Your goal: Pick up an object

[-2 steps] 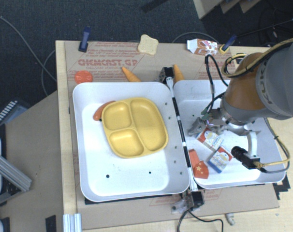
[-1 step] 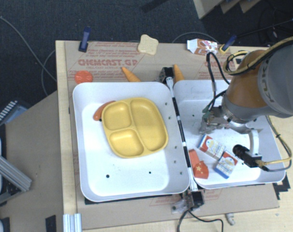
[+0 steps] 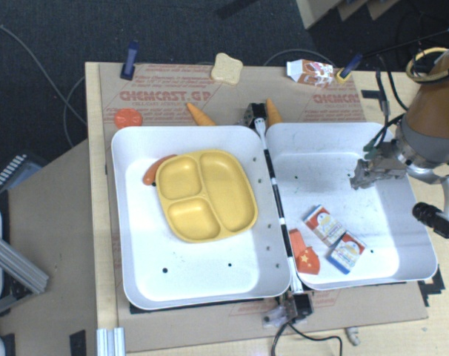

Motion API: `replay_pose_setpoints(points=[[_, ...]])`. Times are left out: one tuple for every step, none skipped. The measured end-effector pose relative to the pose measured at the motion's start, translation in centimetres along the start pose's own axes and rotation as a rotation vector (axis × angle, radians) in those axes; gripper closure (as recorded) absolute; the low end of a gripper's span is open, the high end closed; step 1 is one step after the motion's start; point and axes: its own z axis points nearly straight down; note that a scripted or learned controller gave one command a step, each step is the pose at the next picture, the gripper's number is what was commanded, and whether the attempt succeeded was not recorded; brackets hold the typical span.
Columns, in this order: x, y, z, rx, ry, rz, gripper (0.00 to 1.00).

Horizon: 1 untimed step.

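Presently, stock as it lies. Left bin (image 3: 135,199): one yellow divided plate (image 3: 206,195), three compartments, with an orange-red piece (image 3: 152,170) tucked against its upper-left edge. Right bin (image 3: 402,269): two small cartons (image 3: 334,237) with red, white and blue printing, lying flat and touching near the bin's lower middle; one red packet (image 3: 304,258) just beside them, against the divider side. Bench beyond the bins: a slice of toy bread (image 3: 227,67), a carrot (image 3: 200,115), an orange disc (image 3: 127,118), a small printed pack (image 3: 310,71).

My gripper (image 3: 364,173): over the right bin's upper right part, above bare white floor, well apart from the cartons. Whether my fingers are parted or closed I cannot tell; they read as one dark cluster at this slant. Nothing is visibly between them.

Step in hand, as I judge it: approach, with no object picked yet. Next move calls for travel toward the cartons or the red packet, then descent over a single item. The touching cartons may spoil a clean pinch, so the packet or the outer carton edge looks the safer target.
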Motion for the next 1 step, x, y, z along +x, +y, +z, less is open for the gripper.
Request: replay_pose_setpoints(points=[[0.07,-0.02,0.06,0.001,0.001,-0.001,0.0]])
